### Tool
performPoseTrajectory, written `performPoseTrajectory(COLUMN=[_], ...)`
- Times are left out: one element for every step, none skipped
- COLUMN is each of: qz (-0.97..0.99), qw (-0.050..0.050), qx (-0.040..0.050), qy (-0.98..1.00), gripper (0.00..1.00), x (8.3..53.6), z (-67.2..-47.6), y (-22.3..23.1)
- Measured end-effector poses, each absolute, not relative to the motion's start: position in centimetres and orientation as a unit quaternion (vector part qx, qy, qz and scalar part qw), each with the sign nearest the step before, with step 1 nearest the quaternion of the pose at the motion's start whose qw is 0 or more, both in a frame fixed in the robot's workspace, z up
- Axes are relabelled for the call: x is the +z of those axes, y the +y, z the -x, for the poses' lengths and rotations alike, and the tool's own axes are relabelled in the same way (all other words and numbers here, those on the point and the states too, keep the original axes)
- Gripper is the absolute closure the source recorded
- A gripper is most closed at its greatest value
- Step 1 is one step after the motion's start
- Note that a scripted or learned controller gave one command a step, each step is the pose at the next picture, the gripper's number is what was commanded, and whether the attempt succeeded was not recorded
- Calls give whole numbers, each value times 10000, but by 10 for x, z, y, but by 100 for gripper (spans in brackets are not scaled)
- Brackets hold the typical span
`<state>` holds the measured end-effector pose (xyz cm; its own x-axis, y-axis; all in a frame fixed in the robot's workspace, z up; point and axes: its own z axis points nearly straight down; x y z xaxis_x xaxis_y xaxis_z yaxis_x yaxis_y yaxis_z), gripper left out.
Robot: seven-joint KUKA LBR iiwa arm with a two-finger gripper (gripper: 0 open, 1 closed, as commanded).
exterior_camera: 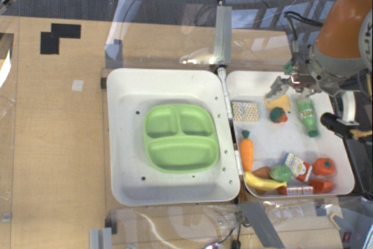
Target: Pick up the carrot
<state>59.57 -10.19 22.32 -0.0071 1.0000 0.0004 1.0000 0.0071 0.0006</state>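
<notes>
The carrot [247, 153] lay in the right bin [348, 183], hard against its left wall, orange body pointing near and green top pointing far. Just at its near tip sat a banana [260, 182], curled along the bin's near edge, with a cluster of other toy food to the right of it: a green piece [280, 173], a small printed packet [297, 166] and a tomato [324, 167]. Farther back, a patterned packet [245, 111] rested beside the divider. The gripper [294, 83] hung over the far part of that bin, well apart from the carrot, above a yellow wedge [280, 102] and near a green bottle [306, 116]; its fingers looked spread, with nothing between them. In the left bin [123, 143] a green divided plate [181, 137] sat in the middle, all on the pale wooden surface [52, 143].
</notes>
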Motion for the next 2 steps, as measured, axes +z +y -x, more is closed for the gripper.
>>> performPoseTrajectory(qz=[-5946, -5659], qw=[7, 35], qx=[6, 19], qy=[8040, 8245], gripper=[0, 0], x=[170, 95], z=[-606, -642], y=[-138, -146])
